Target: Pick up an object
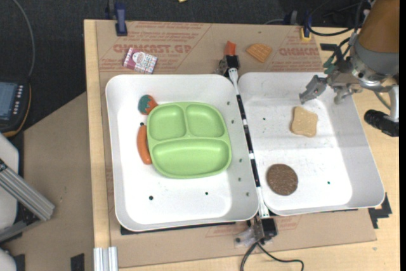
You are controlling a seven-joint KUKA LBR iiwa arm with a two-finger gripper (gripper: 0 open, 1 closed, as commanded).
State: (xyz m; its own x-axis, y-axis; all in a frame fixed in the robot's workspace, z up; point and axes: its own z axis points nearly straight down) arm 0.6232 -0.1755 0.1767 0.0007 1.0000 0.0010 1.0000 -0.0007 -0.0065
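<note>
Gripper (327,89): jaws spread wide, holding nothing, above right white bin (355,155) | tan bread-slice toy (304,121): lay in that bin, below-left of jaws | brown round patty (281,179): nearer front.

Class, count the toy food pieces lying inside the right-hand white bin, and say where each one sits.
2. A tan bread slice lies near the bin's middle, below the pincer; a round brown patty lies nearer the front edge. Nothing looks hidden.
</note>
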